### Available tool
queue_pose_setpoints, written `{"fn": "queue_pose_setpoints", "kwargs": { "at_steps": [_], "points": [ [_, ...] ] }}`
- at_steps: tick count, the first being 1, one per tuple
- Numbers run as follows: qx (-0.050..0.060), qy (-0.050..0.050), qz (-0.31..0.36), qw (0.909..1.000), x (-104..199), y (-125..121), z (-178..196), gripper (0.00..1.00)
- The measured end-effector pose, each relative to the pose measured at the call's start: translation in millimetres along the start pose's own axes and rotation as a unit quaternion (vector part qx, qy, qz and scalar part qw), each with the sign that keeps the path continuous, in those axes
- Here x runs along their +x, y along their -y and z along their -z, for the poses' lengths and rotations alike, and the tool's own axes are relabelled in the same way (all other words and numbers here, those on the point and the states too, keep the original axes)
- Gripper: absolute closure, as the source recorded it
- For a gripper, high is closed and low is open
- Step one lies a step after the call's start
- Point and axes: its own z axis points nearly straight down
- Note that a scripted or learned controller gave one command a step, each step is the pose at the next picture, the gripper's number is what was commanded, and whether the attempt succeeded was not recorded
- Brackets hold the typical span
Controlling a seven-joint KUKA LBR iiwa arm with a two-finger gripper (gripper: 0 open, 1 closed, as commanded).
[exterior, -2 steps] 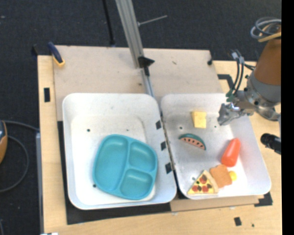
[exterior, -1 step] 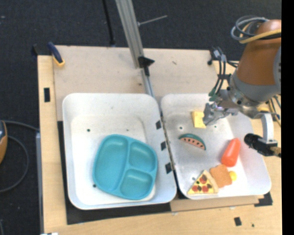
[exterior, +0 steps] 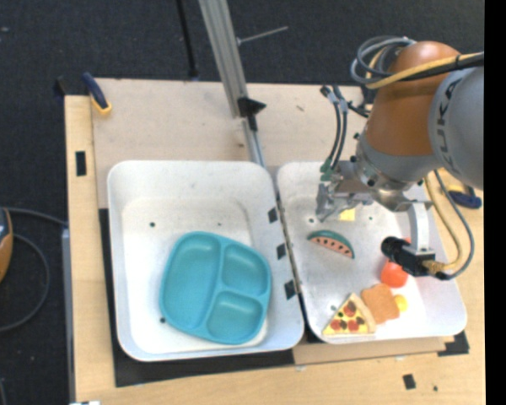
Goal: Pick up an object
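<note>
Four toy foods lie in the right bin: a watermelon slice, a pizza slice, a tan bread-like piece and a small orange-red ball, with a bit of yellow showing close under the arm. The end effector hangs over the bin's upper left part, just above the watermelon slice, and whether it is spread or pressed together cannot be told from this slanted look; nothing is seen caught in it. The likeliest target, judging by nearness, is the watermelon slice, and there lies the risk: it is flat and low against the bin floor, so a descent that stops short could close on air, while one slightly off-centre could push the slice aside or toward the bin wall. The pizza, bread piece and ball sit close together, so a reach there could nudge a neighbour. The left bin holds a teal divided tray, well apart from the action on the table.
</note>
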Motion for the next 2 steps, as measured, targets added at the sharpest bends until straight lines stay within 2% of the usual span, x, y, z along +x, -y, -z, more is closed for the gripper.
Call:
{"fn": "queue_pose_setpoints", "kwargs": {
  "at_steps": [1,2],
  "points": [
    [0.0,0.0,0.001,1.0,60,-6,-6,1.0],
    [0.0,0.0,0.0,1.0,109,7,-9,1.0]
  ]
}}
